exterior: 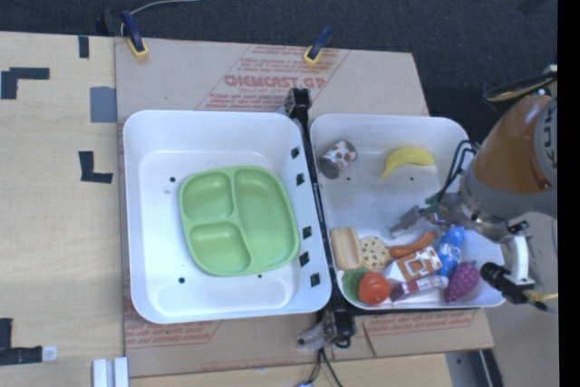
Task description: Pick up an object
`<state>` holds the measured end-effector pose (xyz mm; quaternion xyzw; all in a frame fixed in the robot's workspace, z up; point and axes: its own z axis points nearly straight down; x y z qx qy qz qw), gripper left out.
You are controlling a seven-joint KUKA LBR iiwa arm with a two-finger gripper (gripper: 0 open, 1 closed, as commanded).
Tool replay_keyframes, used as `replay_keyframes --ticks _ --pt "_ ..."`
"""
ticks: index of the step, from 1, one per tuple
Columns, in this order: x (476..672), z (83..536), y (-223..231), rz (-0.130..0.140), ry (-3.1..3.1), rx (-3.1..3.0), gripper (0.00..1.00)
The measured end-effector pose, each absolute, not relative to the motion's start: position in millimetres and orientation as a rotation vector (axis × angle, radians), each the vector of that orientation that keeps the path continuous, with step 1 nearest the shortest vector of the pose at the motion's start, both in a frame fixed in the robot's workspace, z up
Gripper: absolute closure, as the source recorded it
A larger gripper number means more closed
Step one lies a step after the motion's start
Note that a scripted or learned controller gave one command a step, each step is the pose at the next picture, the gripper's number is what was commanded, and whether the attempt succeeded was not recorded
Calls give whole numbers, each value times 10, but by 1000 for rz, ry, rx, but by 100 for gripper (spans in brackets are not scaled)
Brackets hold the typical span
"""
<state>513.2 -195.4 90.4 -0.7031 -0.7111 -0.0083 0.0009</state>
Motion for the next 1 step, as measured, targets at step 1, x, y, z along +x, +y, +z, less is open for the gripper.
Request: replay_keyframes --ticks 1 --pt "5761 872 -1420 -7 -2230 -2223 0"
